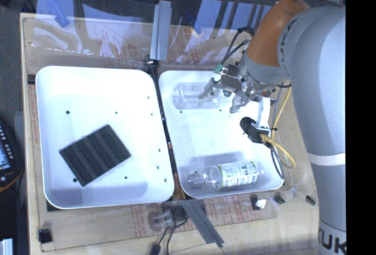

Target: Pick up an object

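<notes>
A clear plastic cup (189,97) lies on its side near the top of the right bin (194,148). The tool (222,97) is low over the same bin, just to the right of the cup and very close to it. Its two fingers look spread apart, one toward the cup and one further right, and nothing sits between them. I cannot tell if the nearer finger touches the cup.

A clear plastic bottle (226,175) with a label lies on its side along the bottom of the right bin, well apart from the tool. A dark ridged flat pad (95,154) lies tilted in the left bin (88,86). Both bins sit side by side on the counter (88,42).
</notes>
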`<state>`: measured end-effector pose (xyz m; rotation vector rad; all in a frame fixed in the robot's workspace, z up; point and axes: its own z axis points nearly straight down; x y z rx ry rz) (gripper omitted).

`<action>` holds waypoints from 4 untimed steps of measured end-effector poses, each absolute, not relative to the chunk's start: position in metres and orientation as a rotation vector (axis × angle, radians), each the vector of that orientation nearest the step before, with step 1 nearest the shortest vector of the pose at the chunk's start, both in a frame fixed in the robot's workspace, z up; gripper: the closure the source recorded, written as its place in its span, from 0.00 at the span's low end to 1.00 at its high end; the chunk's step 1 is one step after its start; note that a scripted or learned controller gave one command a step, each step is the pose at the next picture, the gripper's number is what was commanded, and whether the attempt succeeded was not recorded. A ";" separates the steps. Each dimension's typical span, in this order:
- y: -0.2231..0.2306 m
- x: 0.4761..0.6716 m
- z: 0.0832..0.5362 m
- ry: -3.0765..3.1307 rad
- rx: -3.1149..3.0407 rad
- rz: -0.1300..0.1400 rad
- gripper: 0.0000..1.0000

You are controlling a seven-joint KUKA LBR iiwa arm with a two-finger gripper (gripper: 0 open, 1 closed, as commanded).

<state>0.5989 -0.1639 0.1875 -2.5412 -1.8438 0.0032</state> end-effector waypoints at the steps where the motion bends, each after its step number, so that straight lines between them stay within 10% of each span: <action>1: -0.193 0.552 0.141 -1.543 -2.730 0.008 0.00; 2: -0.194 0.596 0.186 -1.473 -2.771 0.003 0.00; 3: -0.135 0.521 0.090 -1.636 -2.676 0.006 0.00; 4: -0.161 0.544 0.178 -1.528 -2.742 0.002 0.00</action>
